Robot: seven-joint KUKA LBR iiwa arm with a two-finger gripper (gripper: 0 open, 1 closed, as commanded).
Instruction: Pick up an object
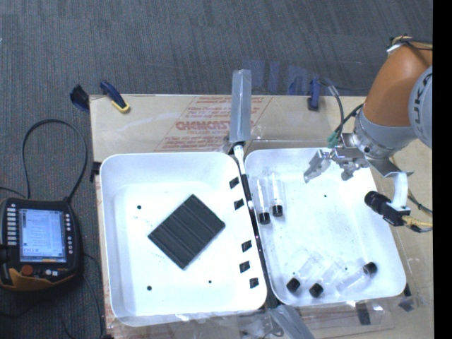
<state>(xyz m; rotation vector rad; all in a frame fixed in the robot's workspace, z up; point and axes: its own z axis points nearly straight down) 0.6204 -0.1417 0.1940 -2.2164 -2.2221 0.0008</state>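
Approach phase: gripper (330,165) spread open and holding nothing over right bin's (395,249) far edge; next move needs descent onto nearby vials (269,200).

Floor: dark grey carpet (176,34) across the top and left of the frame | Bench: pale wooden board (162,122) at centre, red lettering in its upper middle | Clamps: blue clamps (113,96) on the board's upper edge | Far left: handheld control pad (39,242) with black cable (42,129) on the carpet | Light: even, soft shadows

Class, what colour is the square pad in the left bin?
Dark grey, ribbed pad, camera view.
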